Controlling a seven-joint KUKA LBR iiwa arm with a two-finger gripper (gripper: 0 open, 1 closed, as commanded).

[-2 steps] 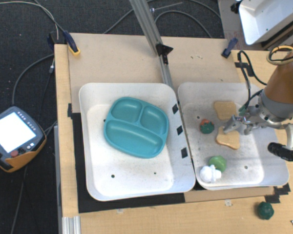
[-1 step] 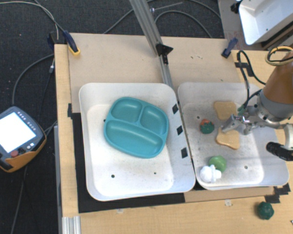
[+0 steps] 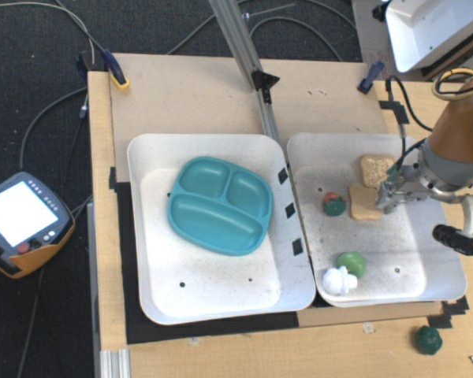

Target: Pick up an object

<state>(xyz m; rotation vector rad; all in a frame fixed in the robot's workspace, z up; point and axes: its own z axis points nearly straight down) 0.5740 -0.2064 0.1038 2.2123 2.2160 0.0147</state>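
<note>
Camera view has the claw (image 3: 386, 198) down in the right bin (image 3: 426, 286), right over a tan block (image 3: 364, 203); can't tell its grip state. Teal plate (image 3: 219, 205) sits in the left bin (image 3: 154, 290).

Two white bins (image 3: 221, 305) sit on the bench, and the left one holds one teal divided plate (image 3: 220, 205). The right bin holds two tan pieces (image 3: 365, 201), one small red and green object (image 3: 333, 205), one green ball (image 3: 351, 263) and one white object (image 3: 339, 281). One dark green object (image 3: 428, 339) lies outside the bins on the bench.
</note>
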